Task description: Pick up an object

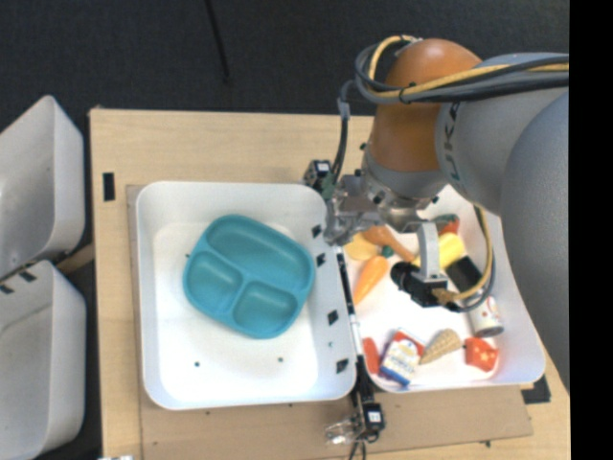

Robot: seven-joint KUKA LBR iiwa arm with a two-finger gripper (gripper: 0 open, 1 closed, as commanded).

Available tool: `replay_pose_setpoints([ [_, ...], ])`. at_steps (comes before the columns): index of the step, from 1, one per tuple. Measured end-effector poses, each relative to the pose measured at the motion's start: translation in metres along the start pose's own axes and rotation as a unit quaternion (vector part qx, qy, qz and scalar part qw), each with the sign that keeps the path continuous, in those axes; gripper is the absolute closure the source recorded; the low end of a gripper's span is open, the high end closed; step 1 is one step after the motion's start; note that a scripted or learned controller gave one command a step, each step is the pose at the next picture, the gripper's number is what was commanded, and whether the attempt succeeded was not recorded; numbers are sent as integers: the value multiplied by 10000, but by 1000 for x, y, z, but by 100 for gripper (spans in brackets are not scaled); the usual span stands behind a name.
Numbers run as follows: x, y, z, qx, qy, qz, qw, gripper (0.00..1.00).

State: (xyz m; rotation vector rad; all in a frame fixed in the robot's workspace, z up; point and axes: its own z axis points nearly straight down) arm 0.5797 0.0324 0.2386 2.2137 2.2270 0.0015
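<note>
text: none legible | small carton (400,358): red, white and blue print, too blurred to read

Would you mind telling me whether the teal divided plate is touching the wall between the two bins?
Apart. The camera view shows the teal divided plate lying in the left bin, with a strip of bare white floor between its right edge and the dividing wall.
</note>
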Motion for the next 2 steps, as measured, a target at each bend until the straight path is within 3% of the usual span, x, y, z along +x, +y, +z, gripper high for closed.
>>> replay_pose_setpoints([
  [1, 34, 16, -10, -5, 6, 5, 10000, 100],
  [2, 40, 16, 8, 17, -6, 12, 10000, 100],
])
